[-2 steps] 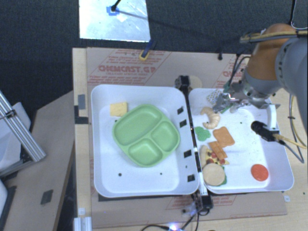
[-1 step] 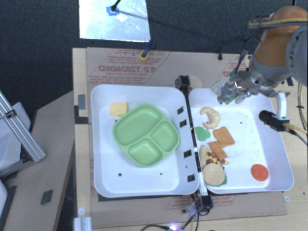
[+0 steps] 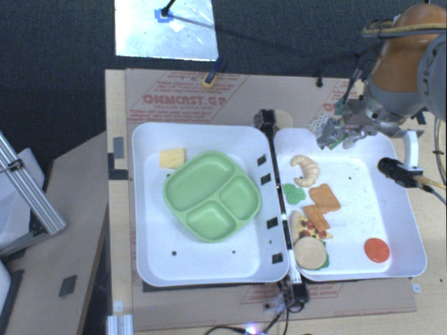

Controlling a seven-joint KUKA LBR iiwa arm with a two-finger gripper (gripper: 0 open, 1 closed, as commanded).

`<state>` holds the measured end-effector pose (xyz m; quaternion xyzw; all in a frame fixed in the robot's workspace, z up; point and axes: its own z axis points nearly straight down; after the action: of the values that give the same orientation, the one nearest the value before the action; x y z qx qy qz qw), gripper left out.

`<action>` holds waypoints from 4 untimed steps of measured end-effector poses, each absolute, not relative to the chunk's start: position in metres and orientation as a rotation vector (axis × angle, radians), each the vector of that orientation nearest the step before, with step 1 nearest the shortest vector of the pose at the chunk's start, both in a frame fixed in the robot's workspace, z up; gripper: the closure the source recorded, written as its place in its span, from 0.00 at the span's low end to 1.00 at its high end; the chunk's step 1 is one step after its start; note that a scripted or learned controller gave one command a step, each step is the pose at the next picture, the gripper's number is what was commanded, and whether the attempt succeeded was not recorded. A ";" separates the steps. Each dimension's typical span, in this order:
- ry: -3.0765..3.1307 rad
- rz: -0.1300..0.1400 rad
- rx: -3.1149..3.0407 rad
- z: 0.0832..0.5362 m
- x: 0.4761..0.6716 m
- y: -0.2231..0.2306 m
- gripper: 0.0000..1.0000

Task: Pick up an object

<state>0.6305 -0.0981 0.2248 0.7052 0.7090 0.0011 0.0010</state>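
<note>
Cardboard [image 3: 188,100] underlies both white bins [image 3: 150,187]; jaws [image 3: 334,137] state cannot be told.

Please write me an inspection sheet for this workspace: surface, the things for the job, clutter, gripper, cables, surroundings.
Surface: two shallow white bins, left bin and right bin, on brown cardboard.
Job's things: green divided plastic plate and yellow block in the left bin; beige croissant, orange cracker, round bun, red disc in the right bin.
Clutter: nothing seen.
Gripper: two-finger gripper above the right bin's far edge.
Cables: black cable behind the bins.
Surroundings: shiny metal sheet.
</note>
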 end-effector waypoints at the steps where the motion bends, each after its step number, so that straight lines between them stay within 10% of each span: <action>1: 2.232 0.002 2.212 0.232 0.610 -0.043 1.00; 4: 2.223 0.003 2.219 0.232 0.603 -0.022 1.00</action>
<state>0.6026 -0.0216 0.2319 0.7065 0.7077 0.0009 0.0006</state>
